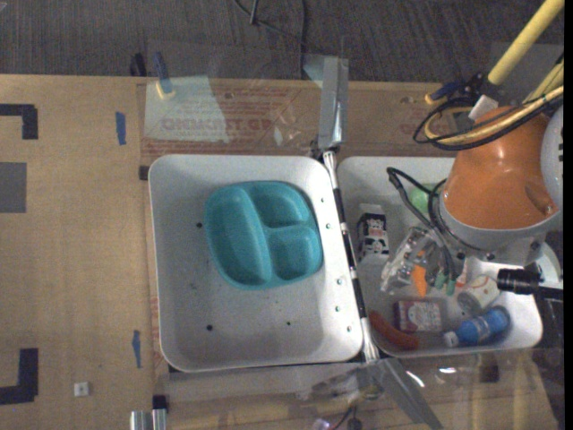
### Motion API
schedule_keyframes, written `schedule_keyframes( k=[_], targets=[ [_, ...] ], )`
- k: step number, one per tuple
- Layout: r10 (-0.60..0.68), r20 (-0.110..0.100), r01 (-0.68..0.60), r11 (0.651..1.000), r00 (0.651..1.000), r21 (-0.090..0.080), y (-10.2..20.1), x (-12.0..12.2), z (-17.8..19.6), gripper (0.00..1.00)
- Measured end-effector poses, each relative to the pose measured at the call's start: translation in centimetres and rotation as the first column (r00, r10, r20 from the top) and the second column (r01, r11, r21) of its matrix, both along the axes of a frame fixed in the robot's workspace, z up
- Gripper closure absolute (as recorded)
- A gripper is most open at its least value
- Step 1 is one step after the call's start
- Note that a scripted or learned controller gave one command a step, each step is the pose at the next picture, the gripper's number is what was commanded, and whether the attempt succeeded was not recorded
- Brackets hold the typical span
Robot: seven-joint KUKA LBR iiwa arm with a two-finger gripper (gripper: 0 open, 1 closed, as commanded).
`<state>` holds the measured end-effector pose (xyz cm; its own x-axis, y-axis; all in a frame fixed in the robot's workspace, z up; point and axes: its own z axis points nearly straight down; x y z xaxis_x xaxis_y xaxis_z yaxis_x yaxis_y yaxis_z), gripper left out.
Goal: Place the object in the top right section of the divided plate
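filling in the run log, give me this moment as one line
arm: over right bin | gripper: low among bin items | divided plate: left bin, nothing in it | placement: not yet done

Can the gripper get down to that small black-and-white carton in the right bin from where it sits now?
Probably yes. The gripper hovers just right of the carton, which stands apart near the bin's left wall with nothing lying over it.

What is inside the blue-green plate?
Nothing can be seen in the divided plate; all three of its sections show bare teal. It lies in the left bin. No part of the plate is covered; the gripper is over the right bin.
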<state>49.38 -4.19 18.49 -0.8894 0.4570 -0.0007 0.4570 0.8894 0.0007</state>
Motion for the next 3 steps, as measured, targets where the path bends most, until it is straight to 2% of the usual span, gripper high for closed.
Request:
schedule_keyframes(
  k=[1,2,3],
  targets=[
    [0.352,0.006,-0.352,0.936,0.936,-0.001,6.9,2.2,0.0,1.00],
    [0.544,0.009,-0.544,0.839,0.839,-0.003,9.1,13.6,0.2,1.00],
    [0.555,0.004,-0.555,0.832,0.832,-0.001,6.6,6.3,0.1,1.00]
  ],
)
